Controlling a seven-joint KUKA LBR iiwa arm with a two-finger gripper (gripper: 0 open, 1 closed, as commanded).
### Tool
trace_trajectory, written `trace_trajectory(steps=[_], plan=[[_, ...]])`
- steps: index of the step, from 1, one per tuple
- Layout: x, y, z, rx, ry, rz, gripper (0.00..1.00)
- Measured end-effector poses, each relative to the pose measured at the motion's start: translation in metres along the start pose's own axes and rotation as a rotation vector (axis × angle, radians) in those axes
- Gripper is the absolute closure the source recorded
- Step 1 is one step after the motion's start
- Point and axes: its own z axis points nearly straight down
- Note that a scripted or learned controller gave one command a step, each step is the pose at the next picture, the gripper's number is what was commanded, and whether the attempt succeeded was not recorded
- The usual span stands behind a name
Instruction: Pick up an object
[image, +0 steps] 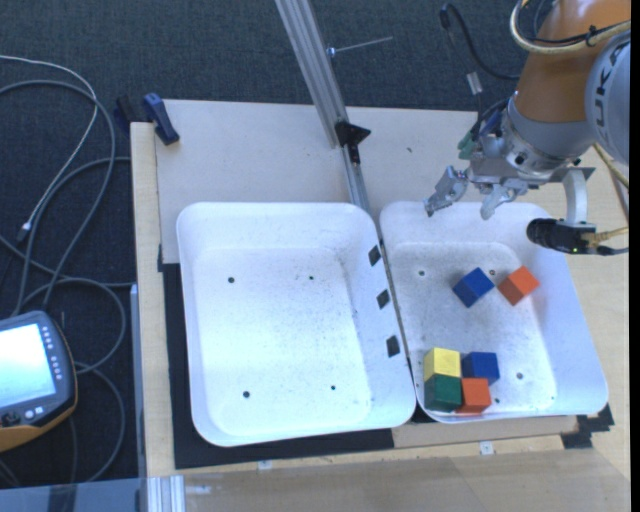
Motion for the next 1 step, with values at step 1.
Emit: trace_trajectory(steps=[1], plan=[[-0.0484,-0.0236,0.1147,0.01,-0.001,0.005,0.0]])
